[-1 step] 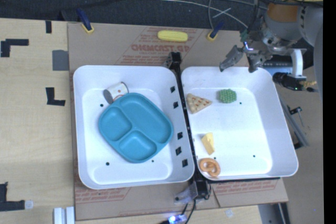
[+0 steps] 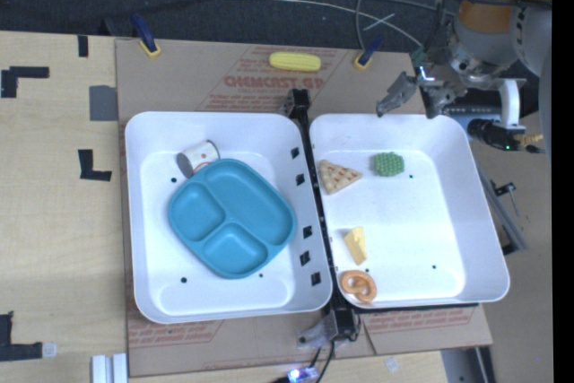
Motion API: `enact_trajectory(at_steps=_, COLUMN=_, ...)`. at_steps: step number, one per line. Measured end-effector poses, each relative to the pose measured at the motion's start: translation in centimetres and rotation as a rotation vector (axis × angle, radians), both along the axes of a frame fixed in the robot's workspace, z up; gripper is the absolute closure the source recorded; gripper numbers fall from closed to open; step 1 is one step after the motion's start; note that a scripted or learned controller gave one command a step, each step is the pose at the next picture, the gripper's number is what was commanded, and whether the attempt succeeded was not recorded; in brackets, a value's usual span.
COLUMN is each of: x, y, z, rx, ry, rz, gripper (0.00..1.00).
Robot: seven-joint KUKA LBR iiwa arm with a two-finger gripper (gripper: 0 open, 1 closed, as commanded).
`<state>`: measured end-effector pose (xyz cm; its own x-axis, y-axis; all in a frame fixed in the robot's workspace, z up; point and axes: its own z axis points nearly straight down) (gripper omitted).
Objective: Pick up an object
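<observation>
The right bin [image 2: 448,193] holds a green knobbly piece [image 2: 388,163], a tan waffle triangle [image 2: 337,176], a yellow wedge [image 2: 357,244] and a brown pretzel [image 2: 358,285]. In the left bin [image 2: 148,193] lie a blue divided plate [image 2: 231,216] and a small white cup [image 2: 198,157] on its side. My gripper [image 2: 412,102] hangs over the right bin's far rim, up and to the right of the green piece. It is open, its fingers spread with nothing between them.
A yellow oblong object [image 2: 294,61] lies on the cardboard behind the bins. Clamps [image 2: 146,39] hold the cardboard's far edge. Cables loop above the arm, and a black divider [image 2: 309,193] runs between the bins.
</observation>
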<state>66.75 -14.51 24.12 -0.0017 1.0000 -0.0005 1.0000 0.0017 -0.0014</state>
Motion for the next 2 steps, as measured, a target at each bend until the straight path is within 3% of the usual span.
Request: enact_trajectory(at_steps=2, x=-1.4, y=1.5, z=-11.8, rx=0.000, ry=0.005, rz=0.000, gripper=0.00)
